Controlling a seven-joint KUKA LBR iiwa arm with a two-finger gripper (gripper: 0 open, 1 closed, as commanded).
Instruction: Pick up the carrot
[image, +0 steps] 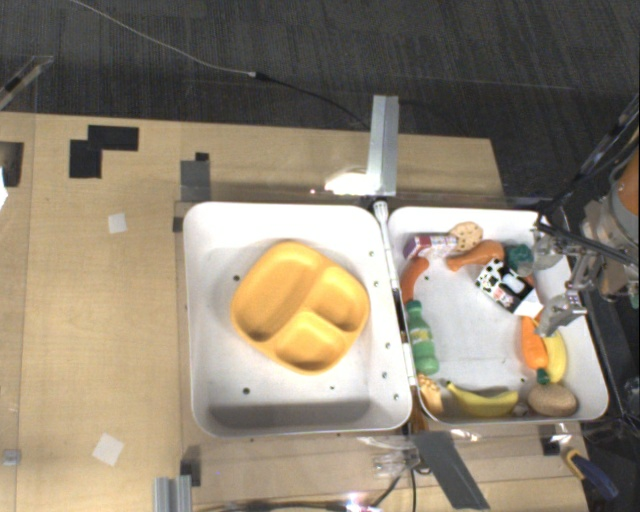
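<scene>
You see 2 white bins side by side. The left bin (210, 300) holds a yellow divided plate (300, 305), set apart from the toys. The right bin (470, 330) carries toy food along its walls, including a banana (483, 400). The carrot (532, 345) lies against its right wall. The gripper (553, 318) hovers just above it, presumably lined up for the grab; you cannot tell its state.

Orange carrot (533, 345) lies against right bin's right wall.
</scene>
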